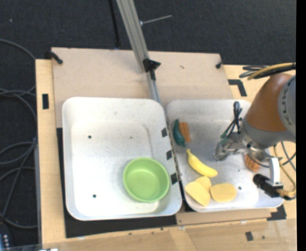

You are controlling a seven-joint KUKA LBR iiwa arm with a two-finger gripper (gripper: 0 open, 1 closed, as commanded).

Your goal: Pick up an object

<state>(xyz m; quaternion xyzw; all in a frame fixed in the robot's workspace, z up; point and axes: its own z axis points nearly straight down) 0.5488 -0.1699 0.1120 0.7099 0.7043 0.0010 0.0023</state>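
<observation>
My gripper (pixel 225 151) hangs low in the right bin (pixel 205 114), under the grey arm with its orange band. A yellow banana (pixel 200 164) lies just to the gripper's left. Two yellow pieces rest near the bin's front wall: one (pixel 198 190) at the left and a rounder one (pixel 223 192) beside it. A teal and orange object (pixel 181 132) lies by the bin's left wall. A small orange thing (pixel 251 163) peeks out from beneath the wrist. I see nothing between the fingers.
A green bowl (pixel 146 179) sits in the front right part of the left bin (pixel 90 119). A slanted metal post (pixel 134 33) rises behind the bins. Cables trail on the dark floor at the left.
</observation>
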